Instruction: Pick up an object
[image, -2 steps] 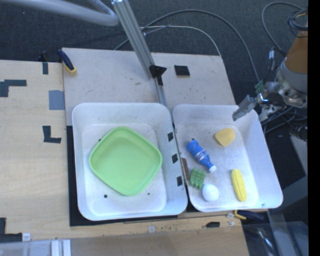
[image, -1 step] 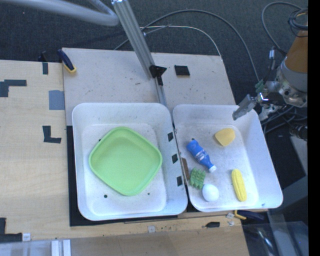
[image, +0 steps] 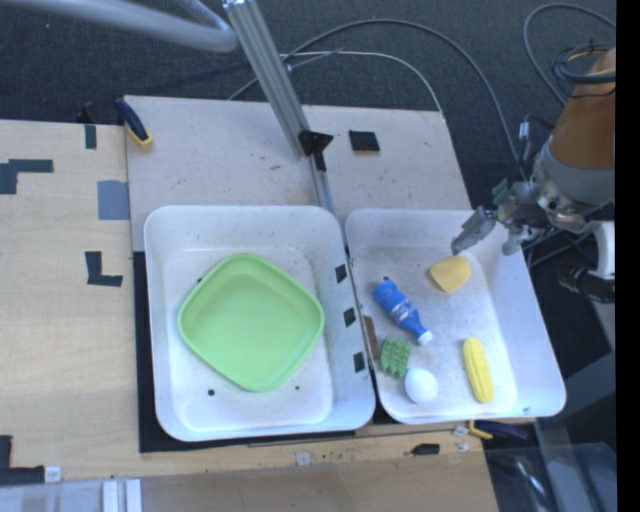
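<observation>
So the jaws (image: 492, 232) sit over the top right corner of the right shallow white plastic bin (image: 520, 320), and they look spread apart with nothing between them, one finger angled down-left and one on the right side, though it's a bit blurry up there so I wouldn't swear to how wide. Just below and a little left of the jaws is a yellow rounded wedge-shaped chunk (image: 451, 273), close but not touching as far as I can see. Further down-left from the jaws there's a small blue plastic bottle with a white cap (image: 401, 309) lying tilted, then a green ridged little block (image: 394, 356) and a white ball-ish thing (image: 421, 384) right beside it near the bin's front edge. Straight below the jaws, well apart, is a yellow toy corn cob (image: 478, 369). Way off to the left of the jaws, the left white bin (image: 160, 240) holds a light green square plastic plate (image: 250, 320). Both bins sit on the table (image: 60, 260).
</observation>
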